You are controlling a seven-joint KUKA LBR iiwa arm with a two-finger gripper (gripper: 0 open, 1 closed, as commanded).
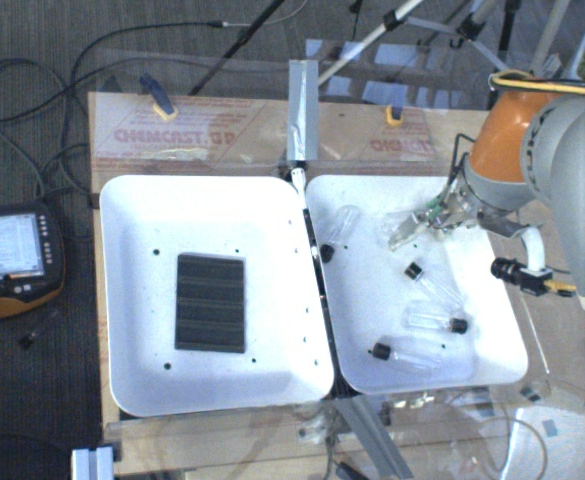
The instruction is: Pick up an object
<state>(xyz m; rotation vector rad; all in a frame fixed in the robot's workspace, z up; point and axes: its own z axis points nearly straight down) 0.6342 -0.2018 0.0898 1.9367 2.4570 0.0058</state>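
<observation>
Several clear plastic vials with black caps lie in the right bin (pixel 492 363): one near its left wall (pixel 341 225), one in the middle (pixel 429 284), one lower down (pixel 430 320) and one by the front wall (pixel 404 353). Another clear piece (pixel 403 230) lies at the back of this bin. My gripper (pixel 438 215) reaches in from the right, low over the bin's back part, with its tip right beside that clear piece. Nothing shows plainly between its fingers.
A black ribbed rectangular block (pixel 210 302) lies flat in the middle of the left bin (pixel 132 218). The grey arm with its orange band (pixel 502 148) fills the right side. A metal post (pixel 302 118) stands behind the wall between the bins.
</observation>
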